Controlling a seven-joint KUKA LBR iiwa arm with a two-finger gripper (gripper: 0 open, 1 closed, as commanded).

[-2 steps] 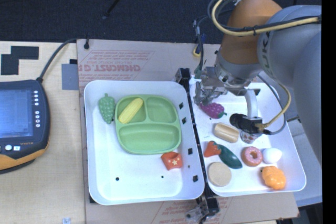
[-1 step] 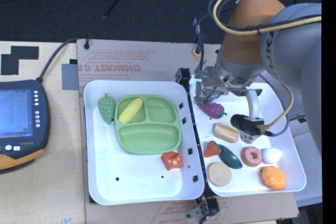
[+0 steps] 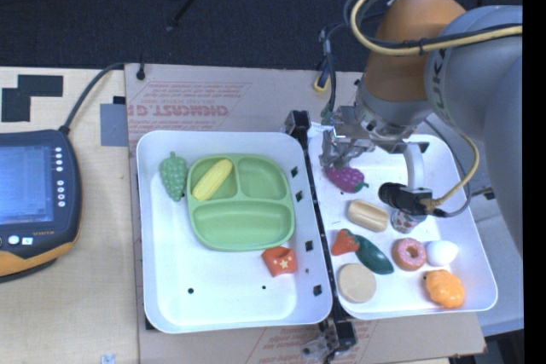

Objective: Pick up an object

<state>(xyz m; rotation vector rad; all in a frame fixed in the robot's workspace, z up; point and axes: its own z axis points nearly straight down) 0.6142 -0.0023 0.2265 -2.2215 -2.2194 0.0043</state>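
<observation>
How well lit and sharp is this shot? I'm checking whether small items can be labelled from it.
Camera view: the white bins are bright and evenly lit, with soft shadows under the green tray; the background above the bench is dark; the picture is slightly soft, so the purple grapes under the gripper lack fine detail.
</observation>
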